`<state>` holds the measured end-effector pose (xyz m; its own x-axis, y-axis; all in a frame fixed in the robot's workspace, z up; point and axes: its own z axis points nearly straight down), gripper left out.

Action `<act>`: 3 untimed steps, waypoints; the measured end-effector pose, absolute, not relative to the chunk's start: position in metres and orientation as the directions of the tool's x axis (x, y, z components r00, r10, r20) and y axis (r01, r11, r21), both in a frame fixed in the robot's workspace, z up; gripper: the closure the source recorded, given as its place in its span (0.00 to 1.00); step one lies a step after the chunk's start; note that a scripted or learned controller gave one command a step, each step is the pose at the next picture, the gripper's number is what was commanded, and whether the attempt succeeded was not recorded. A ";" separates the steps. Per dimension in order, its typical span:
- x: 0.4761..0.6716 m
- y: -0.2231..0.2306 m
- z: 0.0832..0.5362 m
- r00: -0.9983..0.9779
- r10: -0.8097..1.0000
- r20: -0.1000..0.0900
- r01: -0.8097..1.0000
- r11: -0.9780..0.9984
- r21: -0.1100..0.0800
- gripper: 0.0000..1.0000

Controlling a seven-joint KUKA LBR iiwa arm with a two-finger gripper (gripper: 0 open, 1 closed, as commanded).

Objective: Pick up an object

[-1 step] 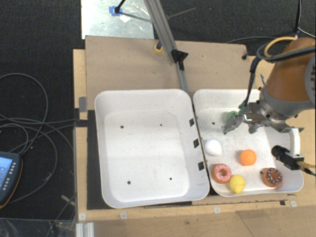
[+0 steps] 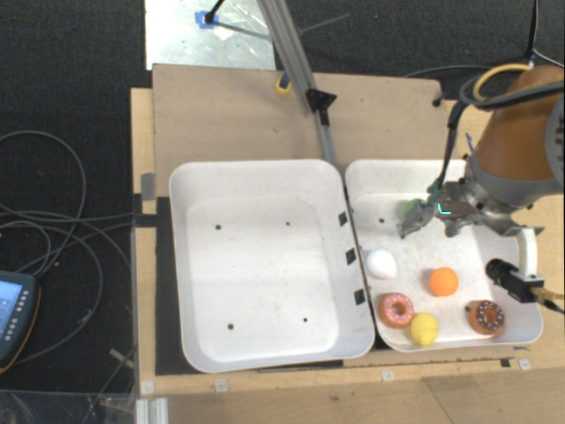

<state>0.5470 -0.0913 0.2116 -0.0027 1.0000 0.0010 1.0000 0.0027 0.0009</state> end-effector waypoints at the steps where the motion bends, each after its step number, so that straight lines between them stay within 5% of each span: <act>1: 0.550 -0.090 0.169 -0.001 1.000 0.001 1.000 0.001 -0.003 0.00; 3: 0.556 -0.084 0.089 -0.001 1.000 0.001 1.000 0.001 -0.003 0.00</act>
